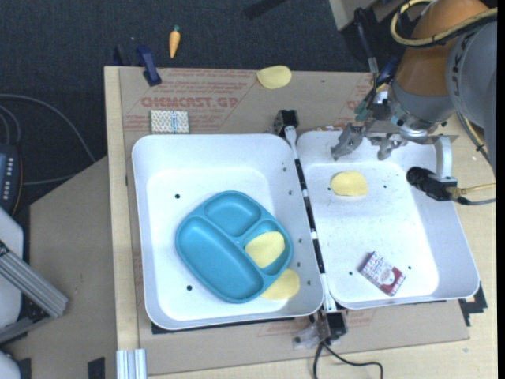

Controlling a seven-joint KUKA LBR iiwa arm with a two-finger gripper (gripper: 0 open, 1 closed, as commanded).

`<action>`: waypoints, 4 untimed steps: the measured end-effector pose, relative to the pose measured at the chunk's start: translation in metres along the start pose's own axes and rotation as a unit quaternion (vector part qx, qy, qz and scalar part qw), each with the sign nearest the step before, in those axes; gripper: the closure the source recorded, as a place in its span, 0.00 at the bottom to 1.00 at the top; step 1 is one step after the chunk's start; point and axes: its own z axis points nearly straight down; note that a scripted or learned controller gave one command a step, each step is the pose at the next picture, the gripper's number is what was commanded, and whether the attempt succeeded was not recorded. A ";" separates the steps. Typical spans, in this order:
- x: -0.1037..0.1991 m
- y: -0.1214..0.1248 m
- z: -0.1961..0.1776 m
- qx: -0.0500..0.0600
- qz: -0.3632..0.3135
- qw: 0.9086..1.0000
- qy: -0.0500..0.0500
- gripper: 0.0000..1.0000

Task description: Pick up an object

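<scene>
Blue divided plate (225, 247): in left bin (158, 172), left of the divider.
Yellow piece (348, 184): in right bin (442, 235), just right of the divider.
Claw (365, 144): spread, empty, above the yellow piece.
Red packet (382, 272): right of the divider, near front.

Gripper (364, 146) hangs open over the right bin (442, 235) — yellow piece (349, 184) just below (untouched), small packet (382, 272) nearer.

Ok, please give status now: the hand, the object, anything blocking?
Hand open, above right bin's far edge. Yellow piece just below it, not held. Nothing blocking.
</scene>
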 end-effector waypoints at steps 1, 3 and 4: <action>-0.012 0.010 0.078 0.003 0.001 1.000 0.001 0.00; -0.017 0.012 0.088 -0.002 0.000 1.000 -0.001 1.00; -0.017 0.011 0.089 -0.002 0.000 1.000 -0.001 0.00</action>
